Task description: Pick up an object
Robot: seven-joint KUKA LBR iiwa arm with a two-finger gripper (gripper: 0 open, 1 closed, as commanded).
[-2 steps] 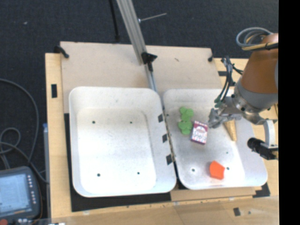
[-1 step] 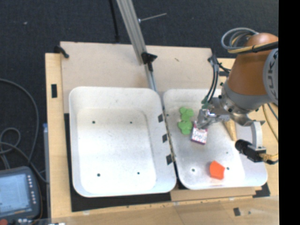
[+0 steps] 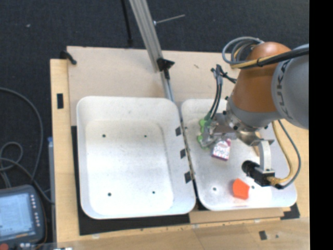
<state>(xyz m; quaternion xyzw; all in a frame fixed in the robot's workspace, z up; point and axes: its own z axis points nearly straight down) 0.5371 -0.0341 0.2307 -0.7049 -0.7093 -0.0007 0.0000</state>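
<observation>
Arm [image 3: 260, 82] covers the right bin's [image 3: 208, 194] far corner and the gripper [image 3: 221, 134], finger state unreadable; green item [image 3: 204, 125] partly hidden; pink box [image 3: 221, 150] print too small.

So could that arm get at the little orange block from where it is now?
Probably yes. The orange block lies by itself in the right bin, with nothing on top of it. The gripper hangs over the same bin, nearer a small pink-and-white packet, so it needs only a short move.

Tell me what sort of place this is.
Most likely a robotics lab set up for grasping trials. A grey and orange robot arm reaches over two white bins on a wooden bench, and a handheld control screen lies on the dark carpet.
</observation>
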